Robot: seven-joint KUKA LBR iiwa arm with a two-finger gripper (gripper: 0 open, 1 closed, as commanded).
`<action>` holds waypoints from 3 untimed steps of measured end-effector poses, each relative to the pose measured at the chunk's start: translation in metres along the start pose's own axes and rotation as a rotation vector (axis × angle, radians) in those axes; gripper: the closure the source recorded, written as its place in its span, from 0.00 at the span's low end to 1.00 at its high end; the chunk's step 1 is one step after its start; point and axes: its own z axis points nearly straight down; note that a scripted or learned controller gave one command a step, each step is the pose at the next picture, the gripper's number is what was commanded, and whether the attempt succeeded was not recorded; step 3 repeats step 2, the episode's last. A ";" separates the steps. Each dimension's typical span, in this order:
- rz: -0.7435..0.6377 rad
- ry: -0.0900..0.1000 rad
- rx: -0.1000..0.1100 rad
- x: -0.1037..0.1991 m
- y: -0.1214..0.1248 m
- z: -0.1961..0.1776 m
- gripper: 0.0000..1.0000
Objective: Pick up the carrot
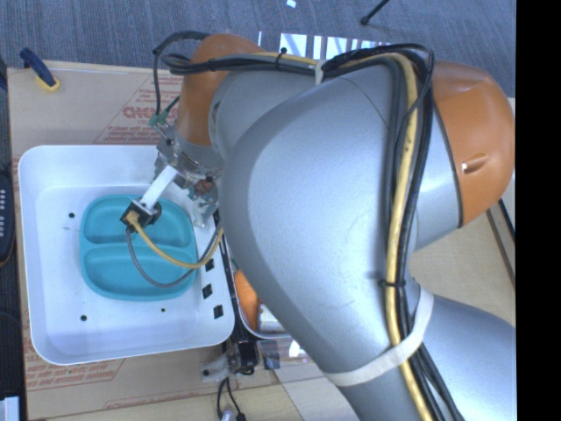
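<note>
One slanted look down at the bench. Grey arm (351, 200) across most of it, gripper (200, 198) low over the left bin (44, 261), beside a blue divided plate (114, 253). Jaws hidden, so wide or narrow impossible to tell. Probably the carrot (246, 298): an orange sliver just right of that bin's wall, largely under the arm. Long axis and tip direction unreadable. Likely light, stiff, smooth, tapered; best pinched across the thick middle.

Grey arm (351, 235) low over the bench
Its gripper (200, 196) hangs at the left bin's (53, 323) right side, beside a blue divided plate (105, 253); an orange object (246, 298) peeks from under the arm nearby.
</note>
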 end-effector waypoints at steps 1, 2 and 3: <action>-0.054 0.008 -0.006 0.018 0.019 -0.098 0.00; -0.139 0.012 -0.011 0.010 -0.018 0.026 0.00; -0.139 0.012 -0.011 0.010 -0.018 0.026 0.00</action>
